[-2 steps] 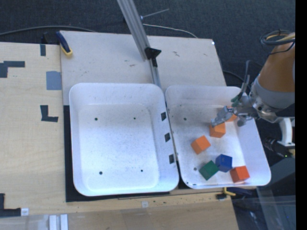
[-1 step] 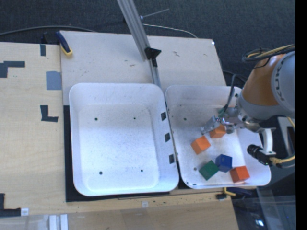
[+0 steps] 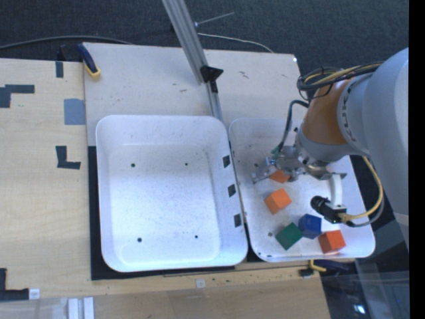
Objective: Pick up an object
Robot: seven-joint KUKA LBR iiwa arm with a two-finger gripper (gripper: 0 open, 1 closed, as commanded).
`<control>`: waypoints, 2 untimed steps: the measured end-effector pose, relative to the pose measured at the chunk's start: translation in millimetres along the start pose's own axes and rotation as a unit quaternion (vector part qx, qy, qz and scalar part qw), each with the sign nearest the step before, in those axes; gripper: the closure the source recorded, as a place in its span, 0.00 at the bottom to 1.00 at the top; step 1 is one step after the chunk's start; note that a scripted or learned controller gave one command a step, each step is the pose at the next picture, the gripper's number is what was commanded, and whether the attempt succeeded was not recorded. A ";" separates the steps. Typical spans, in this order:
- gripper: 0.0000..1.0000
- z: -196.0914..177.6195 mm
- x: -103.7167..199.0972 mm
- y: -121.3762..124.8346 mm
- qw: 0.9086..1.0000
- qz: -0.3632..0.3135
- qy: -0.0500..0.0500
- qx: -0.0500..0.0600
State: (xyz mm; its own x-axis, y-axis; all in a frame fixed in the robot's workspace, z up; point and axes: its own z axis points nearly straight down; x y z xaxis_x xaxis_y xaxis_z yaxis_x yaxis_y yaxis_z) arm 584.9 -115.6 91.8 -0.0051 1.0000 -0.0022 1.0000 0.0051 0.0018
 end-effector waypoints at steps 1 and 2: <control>0.00 -0.2 -13.4 48.2 1.000 0.001 0.001 0.000; 1.00 -9.5 -13.2 46.1 1.000 0.000 0.000 0.003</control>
State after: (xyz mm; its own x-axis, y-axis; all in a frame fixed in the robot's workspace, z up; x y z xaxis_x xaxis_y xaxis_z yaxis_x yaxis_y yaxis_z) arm 631.0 -128.5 101.3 -0.0041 1.0000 -0.0021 1.0000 0.0041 -0.0034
